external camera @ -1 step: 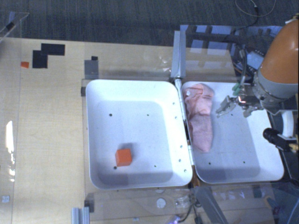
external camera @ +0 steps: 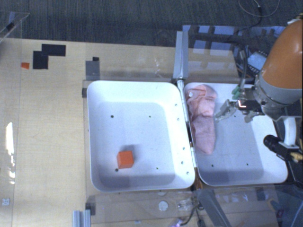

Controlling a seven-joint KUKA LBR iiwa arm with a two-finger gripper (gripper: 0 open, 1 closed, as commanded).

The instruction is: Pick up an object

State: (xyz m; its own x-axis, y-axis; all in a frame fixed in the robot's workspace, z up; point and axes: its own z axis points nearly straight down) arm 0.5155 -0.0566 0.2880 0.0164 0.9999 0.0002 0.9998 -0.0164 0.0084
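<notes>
Now your claw (external camera: 226,110) sits just beside the pink cloth (external camera: 202,119); you cannot tell if it's apart or together. It looks soft and floppy, so pinch a bunched-up fold.

My gripper (external camera: 226,111) hangs over the right bin (external camera: 246,174), just beside the cloth (external camera: 203,119) along its left wall; the block (external camera: 125,159) lies in the left bin (external camera: 137,93).

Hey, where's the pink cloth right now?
The pink cloth lies in the right bin, along its left wall beside the divider, just left of the gripper.
</notes>
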